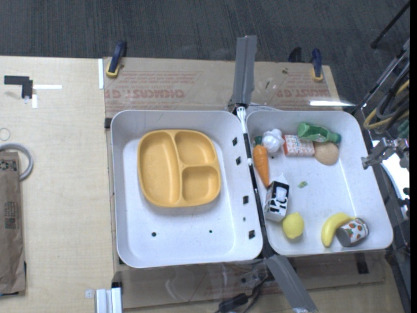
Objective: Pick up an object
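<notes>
The right bin (pixel 365 175) holds several small items. An orange carrot (pixel 261 164) lies along its left wall, with a white garlic bulb (pixel 272 140) just behind it. At the back are a red and white box (pixel 299 147), a green packet (pixel 318 134) and a tan potato (pixel 326 153). A black and white carton (pixel 277 201) leans on the left wall above a yellow lemon (pixel 293 226). In the near right corner a banana (pixel 334 228) touches a small can (pixel 352 232).
The left bin (pixel 130 227) holds a yellow divided plate (pixel 179 168). A grey bar (pixel 244 70) stands behind the gap between the bins. Cables and metal framing (pixel 391 129) crowd the right edge. A brown bag (pixel 10 220) lies at far left.
</notes>
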Tool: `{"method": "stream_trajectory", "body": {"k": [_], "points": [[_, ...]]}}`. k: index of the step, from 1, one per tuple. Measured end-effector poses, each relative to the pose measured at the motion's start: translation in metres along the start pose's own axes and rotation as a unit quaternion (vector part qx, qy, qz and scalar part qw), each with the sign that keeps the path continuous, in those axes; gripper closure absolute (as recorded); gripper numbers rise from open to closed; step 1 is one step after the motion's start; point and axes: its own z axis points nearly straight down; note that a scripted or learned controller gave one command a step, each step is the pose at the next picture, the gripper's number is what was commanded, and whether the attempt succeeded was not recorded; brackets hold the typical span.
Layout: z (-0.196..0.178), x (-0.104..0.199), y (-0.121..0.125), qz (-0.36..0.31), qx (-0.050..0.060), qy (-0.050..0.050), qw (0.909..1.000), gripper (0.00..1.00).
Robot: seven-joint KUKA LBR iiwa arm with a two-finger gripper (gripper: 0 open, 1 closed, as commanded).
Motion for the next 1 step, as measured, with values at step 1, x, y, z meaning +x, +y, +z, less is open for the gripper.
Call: {"method": "stream_trajectory", "body": {"k": [1], "points": [[0.0, 0.0, 0.0, 0.0, 0.0, 0.0, 1.0, 0.0]]}}
